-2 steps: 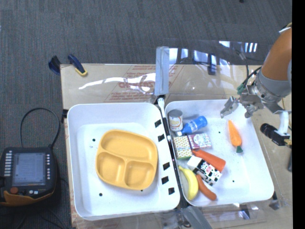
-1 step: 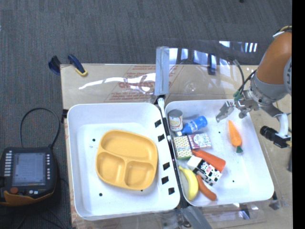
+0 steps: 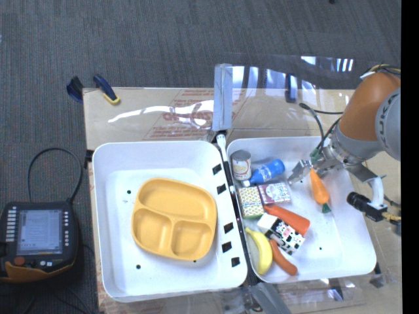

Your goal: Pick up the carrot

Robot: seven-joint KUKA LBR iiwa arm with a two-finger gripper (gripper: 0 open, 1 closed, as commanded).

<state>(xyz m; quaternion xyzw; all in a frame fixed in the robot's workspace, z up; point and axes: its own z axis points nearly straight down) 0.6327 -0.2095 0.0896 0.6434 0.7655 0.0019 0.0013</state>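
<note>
One orange carrot (image 3: pixel 319 190), green-tipped at its lower end, was seen clamped between the gripper (image 3: pixel 312 169) fingers, right of the blue bottle (image 3: pixel 268 171) and card box (image 3: pixel 274 193).

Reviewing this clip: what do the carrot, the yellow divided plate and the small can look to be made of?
Carrot: likely moulded plastic, a toy; uniform orange, smooth, with a green tip. Yellow plate: probably plastic; even colour, soft sheen, rounded moulded compartments. Can: seems metal with a paper label; greyish rim on top, printed wrap. At this resolution it could equally be a plastic toy.
</note>
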